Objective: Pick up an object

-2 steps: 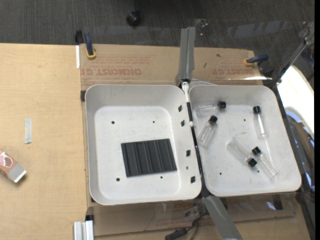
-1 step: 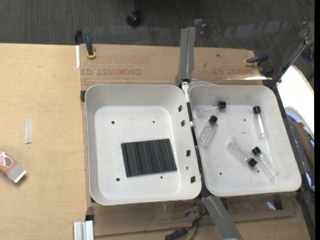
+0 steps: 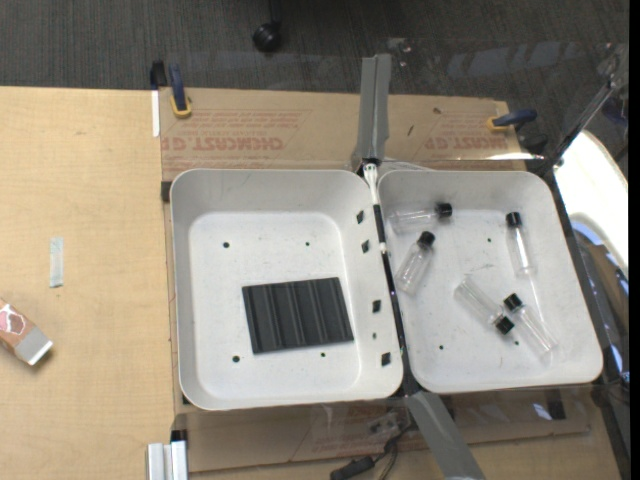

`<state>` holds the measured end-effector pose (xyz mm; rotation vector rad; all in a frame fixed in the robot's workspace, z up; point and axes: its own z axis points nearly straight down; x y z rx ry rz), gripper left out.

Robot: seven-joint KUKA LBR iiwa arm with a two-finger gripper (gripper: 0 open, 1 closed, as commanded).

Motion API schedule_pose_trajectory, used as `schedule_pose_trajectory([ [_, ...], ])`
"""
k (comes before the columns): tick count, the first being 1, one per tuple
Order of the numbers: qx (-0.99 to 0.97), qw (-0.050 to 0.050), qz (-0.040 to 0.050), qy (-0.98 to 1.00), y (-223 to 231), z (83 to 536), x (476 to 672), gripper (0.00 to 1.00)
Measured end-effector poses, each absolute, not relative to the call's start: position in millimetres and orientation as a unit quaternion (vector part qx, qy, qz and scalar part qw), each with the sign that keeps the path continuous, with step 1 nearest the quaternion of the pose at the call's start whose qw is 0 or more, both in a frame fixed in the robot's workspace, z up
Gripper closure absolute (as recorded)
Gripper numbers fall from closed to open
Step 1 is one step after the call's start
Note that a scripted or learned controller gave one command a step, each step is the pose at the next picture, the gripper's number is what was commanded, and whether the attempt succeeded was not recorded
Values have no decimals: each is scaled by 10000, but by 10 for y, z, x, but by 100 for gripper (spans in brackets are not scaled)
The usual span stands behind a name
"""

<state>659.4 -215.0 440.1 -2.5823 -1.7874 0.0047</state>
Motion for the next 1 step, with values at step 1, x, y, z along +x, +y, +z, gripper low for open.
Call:
schedule_pose_trajectory([
  [1,-8508,9,18,-5255,-2140,4397,6586,100],
])
